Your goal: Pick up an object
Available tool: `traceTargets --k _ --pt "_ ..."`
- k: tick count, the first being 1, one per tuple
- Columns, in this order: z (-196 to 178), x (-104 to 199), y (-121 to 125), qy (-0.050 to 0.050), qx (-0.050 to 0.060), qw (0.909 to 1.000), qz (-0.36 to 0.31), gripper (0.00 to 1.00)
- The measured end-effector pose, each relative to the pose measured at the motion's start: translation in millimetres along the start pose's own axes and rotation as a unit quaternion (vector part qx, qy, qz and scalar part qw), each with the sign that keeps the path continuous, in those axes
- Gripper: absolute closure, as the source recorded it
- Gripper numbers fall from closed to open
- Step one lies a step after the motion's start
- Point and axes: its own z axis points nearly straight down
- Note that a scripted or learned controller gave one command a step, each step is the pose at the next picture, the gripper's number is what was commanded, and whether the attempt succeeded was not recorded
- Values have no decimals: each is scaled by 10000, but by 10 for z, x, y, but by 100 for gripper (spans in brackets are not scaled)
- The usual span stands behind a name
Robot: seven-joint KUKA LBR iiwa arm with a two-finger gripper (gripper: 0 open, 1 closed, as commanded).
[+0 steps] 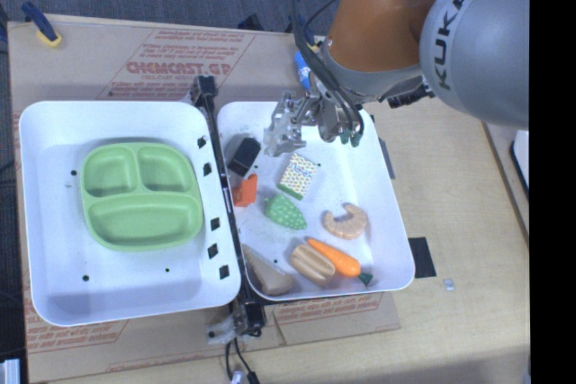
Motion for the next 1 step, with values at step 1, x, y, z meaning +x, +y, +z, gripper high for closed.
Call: traceTargets --k 1 --pt "-372 -72 -454 1 0 9819 -1895 100"
